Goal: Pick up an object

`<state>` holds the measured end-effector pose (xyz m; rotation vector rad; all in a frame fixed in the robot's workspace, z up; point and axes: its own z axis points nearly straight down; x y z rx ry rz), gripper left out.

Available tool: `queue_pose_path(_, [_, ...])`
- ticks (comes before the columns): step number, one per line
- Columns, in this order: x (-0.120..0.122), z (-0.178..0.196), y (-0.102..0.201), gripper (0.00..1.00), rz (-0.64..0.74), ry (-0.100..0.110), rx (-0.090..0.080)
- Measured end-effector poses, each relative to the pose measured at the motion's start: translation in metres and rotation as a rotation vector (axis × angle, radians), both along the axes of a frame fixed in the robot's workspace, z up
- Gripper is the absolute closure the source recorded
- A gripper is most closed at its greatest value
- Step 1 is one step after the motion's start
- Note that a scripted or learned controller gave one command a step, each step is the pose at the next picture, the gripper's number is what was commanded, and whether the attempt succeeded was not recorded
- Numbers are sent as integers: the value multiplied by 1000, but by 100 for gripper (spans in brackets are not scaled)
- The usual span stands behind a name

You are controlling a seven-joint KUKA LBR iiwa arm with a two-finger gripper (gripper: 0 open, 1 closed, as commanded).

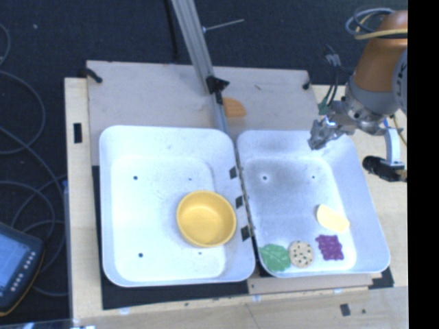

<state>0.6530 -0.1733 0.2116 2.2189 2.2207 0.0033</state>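
A yellow bowl [206, 218] sits upright in the left bin [123, 149], toward its front right. Along the right bin's [288, 163] front edge lie a green leafy piece [275, 256], a round speckled cookie [300, 253] and a purple grape-like cluster [330, 247]. A pale yellow lemon-shaped piece [333, 218] lies just behind them. My gripper [319, 138] hangs over the back right corner of the right bin, far from all of these, with nothing seen in it.
A slanted metal pole [195, 43] rises from behind the bins' shared edge, and an orange object [233, 108] lies on the bench near its base. Black clips [241, 201] join the two bins. Cables trail on the dark floor at left.
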Motion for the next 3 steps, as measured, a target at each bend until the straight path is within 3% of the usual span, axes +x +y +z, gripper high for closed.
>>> queue_pose_path(3, [3,23,163,100,6,2,2])
